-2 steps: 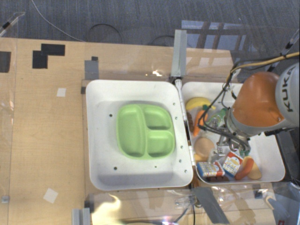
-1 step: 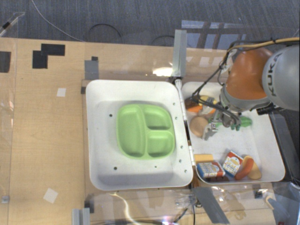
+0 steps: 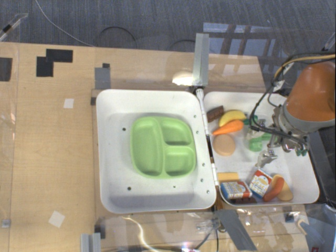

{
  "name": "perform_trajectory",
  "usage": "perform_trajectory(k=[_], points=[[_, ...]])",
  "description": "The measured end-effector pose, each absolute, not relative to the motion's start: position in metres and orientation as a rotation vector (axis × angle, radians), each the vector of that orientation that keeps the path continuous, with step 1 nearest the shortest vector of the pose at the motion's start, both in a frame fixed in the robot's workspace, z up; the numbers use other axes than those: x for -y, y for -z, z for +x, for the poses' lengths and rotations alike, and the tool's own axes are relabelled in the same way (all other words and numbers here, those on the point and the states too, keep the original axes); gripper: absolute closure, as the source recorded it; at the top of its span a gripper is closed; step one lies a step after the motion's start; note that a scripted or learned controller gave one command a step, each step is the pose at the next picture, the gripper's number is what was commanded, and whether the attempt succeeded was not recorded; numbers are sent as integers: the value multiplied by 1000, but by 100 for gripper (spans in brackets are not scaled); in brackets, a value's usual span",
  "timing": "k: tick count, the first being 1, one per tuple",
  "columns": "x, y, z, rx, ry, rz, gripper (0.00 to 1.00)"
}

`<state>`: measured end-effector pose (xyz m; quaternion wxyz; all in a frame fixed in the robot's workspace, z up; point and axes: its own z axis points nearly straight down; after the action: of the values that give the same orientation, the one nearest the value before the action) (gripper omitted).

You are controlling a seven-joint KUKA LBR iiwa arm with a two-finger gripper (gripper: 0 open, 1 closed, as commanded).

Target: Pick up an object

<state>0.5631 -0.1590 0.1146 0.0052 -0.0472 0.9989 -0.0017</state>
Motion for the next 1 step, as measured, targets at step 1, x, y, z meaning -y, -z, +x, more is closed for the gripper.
perform_trajectory(k=[1], points=[[85,-91,546,-3088,6,-467,0]])
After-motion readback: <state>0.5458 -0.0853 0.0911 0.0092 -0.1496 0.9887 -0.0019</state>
